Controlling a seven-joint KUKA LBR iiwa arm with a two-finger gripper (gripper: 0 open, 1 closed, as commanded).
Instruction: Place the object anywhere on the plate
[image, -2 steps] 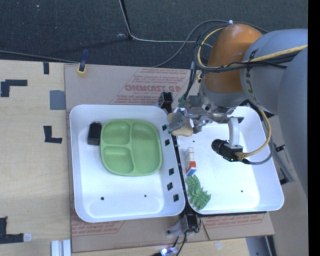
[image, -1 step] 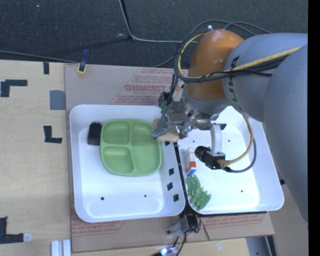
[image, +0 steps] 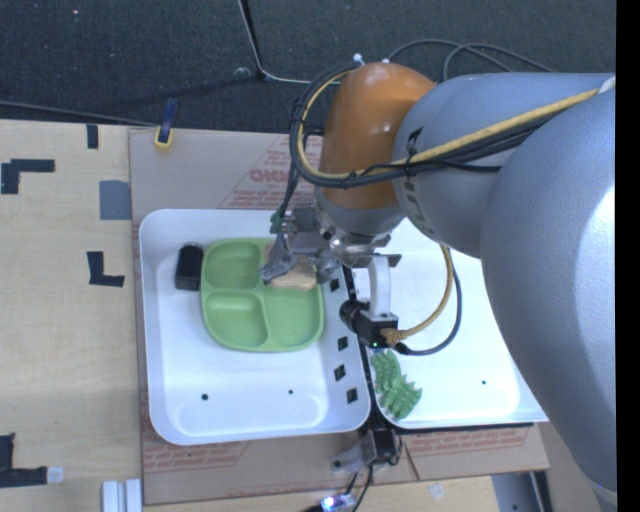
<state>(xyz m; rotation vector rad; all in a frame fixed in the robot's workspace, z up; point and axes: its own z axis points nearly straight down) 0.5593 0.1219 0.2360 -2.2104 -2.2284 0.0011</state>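
Observation:
A green divided plate (image: 262, 297) lies in the left white bin (image: 240, 410). My gripper (image: 290, 262) hangs over the plate's right rear corner, reaching down from the orange wrist. A small tan, bread-like object (image: 293, 281) sits right at the fingertips, over the plate's right edge. The fingers look closed around it, though the wrist hides much of them. I cannot tell whether the object rests on the plate or hangs just above it.
A black block (image: 188, 266) lies against the plate's left side in the left bin. A green leafy toy (image: 394, 385) lies at the left front of the right bin (image: 480, 400). The big grey arm covers most of the right bin.

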